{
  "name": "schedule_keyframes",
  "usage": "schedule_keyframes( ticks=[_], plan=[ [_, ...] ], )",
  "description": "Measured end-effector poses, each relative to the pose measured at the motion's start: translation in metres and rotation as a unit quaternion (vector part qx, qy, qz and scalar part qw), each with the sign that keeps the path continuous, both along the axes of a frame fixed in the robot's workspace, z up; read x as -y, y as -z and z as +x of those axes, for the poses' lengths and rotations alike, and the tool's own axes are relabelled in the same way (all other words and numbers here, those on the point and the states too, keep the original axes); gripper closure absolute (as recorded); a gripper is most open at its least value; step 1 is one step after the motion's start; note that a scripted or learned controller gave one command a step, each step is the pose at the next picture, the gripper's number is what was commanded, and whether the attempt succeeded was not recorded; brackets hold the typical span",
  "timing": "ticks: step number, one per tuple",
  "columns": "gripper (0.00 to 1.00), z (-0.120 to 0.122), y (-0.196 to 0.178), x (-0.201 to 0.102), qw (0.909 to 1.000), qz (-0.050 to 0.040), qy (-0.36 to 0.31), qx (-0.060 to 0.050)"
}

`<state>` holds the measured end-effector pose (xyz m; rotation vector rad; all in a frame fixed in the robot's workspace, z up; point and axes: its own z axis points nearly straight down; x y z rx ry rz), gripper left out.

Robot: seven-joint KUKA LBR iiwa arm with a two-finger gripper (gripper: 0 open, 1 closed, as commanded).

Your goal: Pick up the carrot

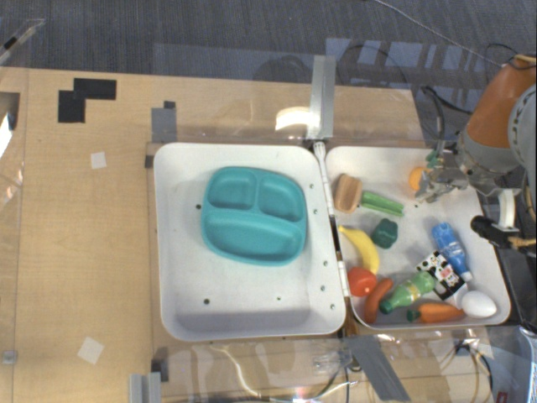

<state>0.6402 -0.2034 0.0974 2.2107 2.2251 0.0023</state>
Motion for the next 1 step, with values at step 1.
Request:
schedule_keyframes(
  ticks=[1],
  plan=[
    [1.00, -0.0104, 0.0090, -0.0491, 0.9850, -0.0006, -0.172, 0.002]
  ],
)
